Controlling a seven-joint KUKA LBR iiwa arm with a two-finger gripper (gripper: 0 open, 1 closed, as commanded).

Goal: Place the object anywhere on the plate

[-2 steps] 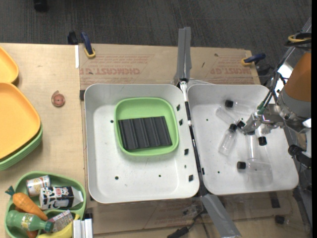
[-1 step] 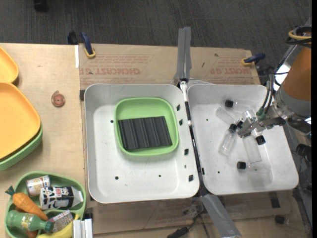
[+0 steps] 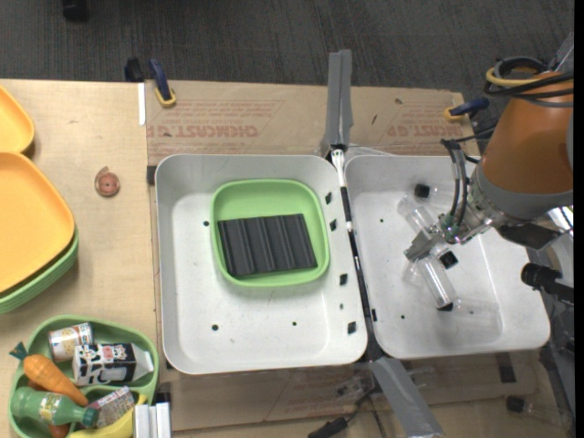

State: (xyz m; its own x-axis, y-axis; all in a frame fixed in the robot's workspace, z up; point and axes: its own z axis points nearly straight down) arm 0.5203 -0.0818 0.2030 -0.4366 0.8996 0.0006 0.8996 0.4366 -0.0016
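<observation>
A square green plate (image 3: pixel 266 192) lies in the left white bin (image 3: pixel 182 272). On it rests a dark grey ribbed rectangular object (image 3: pixel 269 245), flat and roughly centred. My gripper (image 3: pixel 431 250) hangs over the right white bin (image 3: pixel 484 322), well to the right of the plate. Its clear fingers (image 3: pixel 439 284) are spread apart, and nothing sits between them. The grey arm with its orange band (image 3: pixel 534 144) reaches in from the right.
Stacked orange and green plates (image 3: pixel 27 226) sit on the bench at far left, beside a small pink disc (image 3: pixel 108 183). A green bowl (image 3: pixel 78 381) of toy food stands at the bottom left. Clamps (image 3: pixel 162 87) hold the cardboard at the back.
</observation>
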